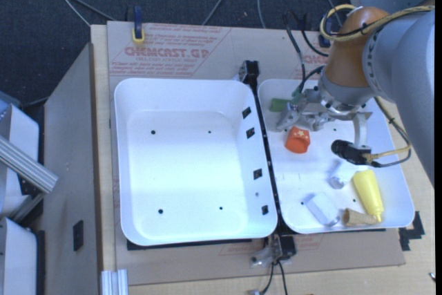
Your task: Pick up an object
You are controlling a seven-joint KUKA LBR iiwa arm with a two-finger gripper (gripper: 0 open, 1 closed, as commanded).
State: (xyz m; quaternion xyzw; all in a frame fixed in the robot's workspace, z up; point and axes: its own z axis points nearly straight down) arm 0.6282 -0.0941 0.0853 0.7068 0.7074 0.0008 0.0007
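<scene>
My gripper hangs low over the far left part of the right bin, fingers spread open. An orange block lies on the bin floor just in front of the fingertips, close to them but not between them. A small green piece lies behind the gripper's left finger, near the bin's far left corner. Nothing is held.
A yellow bottle-shaped toy and a tan cone lie at the right bin's front right. Two small grey pieces lie near its front middle. The left bin stands beside it, past a black divider rim.
</scene>
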